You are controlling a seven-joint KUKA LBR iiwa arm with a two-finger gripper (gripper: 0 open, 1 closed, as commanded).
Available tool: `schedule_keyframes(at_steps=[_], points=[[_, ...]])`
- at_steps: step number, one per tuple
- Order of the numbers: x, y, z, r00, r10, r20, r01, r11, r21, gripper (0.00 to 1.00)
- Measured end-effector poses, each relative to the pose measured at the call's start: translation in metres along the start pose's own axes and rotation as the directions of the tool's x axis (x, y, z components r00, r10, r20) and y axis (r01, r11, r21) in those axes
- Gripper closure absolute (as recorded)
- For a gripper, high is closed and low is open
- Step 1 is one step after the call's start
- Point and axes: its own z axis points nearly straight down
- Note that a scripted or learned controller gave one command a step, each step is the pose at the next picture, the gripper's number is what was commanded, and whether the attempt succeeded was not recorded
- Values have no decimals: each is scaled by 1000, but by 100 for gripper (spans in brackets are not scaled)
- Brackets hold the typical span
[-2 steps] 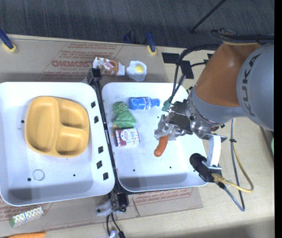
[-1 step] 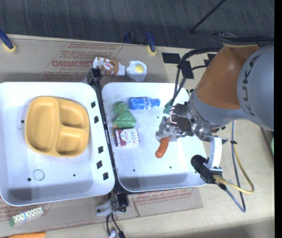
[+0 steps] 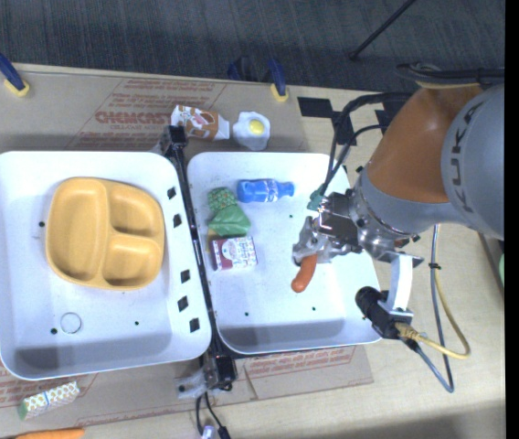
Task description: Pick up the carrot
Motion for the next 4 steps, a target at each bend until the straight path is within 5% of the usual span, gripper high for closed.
schedule_keyframes(at_steps=[2, 3, 4], points=[[8, -1, -13, 958, -287, 2, 287, 958, -6, 100], [25, -7, 60, 913, -409, 2, 409, 913, -2, 100], [29, -7, 8, 913, -409, 4, 409, 913, -6, 100]])
